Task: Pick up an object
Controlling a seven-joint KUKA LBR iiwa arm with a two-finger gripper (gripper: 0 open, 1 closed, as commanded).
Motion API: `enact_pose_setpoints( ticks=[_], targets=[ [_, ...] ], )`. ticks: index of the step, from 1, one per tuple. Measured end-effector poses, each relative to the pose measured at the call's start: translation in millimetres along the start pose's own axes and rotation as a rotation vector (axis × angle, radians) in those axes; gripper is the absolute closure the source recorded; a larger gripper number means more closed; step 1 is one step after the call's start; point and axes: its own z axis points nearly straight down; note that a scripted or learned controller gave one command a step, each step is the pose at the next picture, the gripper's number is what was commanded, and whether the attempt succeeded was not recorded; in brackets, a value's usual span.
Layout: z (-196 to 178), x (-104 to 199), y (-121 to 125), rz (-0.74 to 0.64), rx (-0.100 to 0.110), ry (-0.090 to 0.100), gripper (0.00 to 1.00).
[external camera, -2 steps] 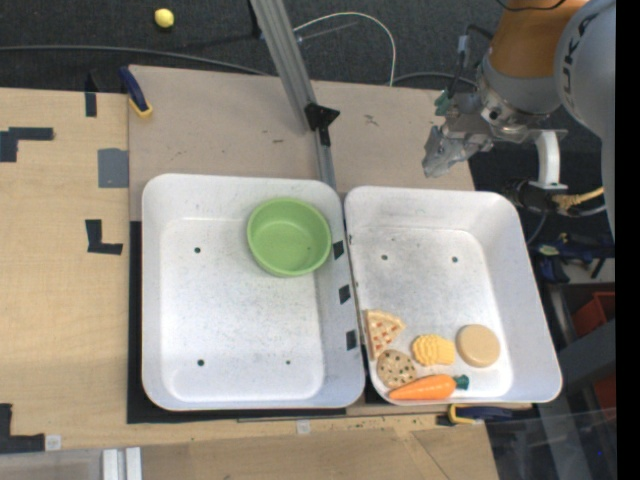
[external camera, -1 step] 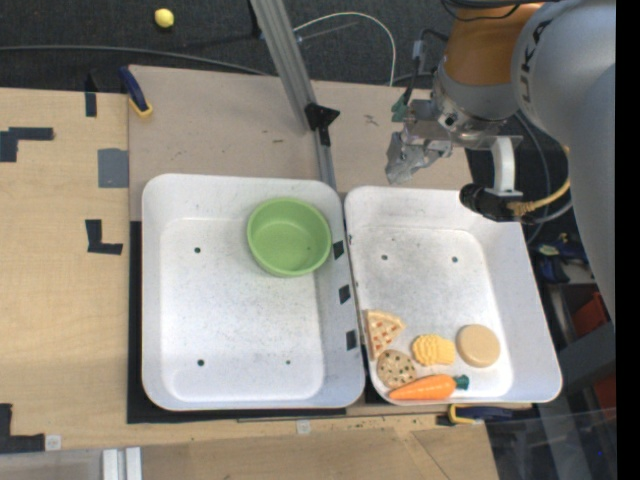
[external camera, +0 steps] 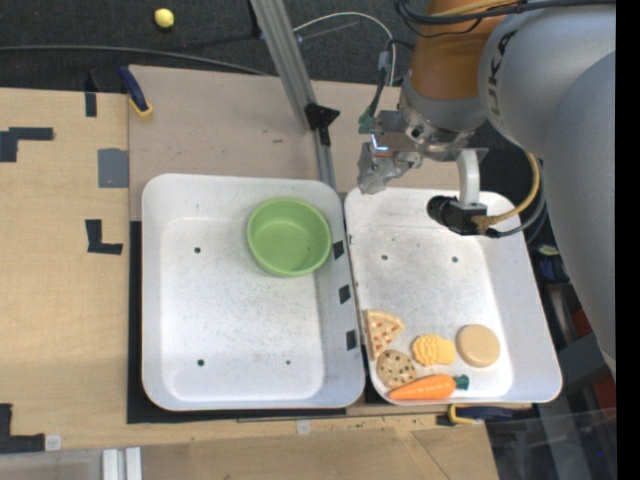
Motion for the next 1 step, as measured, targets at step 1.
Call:
enact_pose_setpoints(
  ticks=[1],
  targets=[
    [20.6,51.6,-18.3,-0.001,0.002,0.0,1.0]
  ],
)
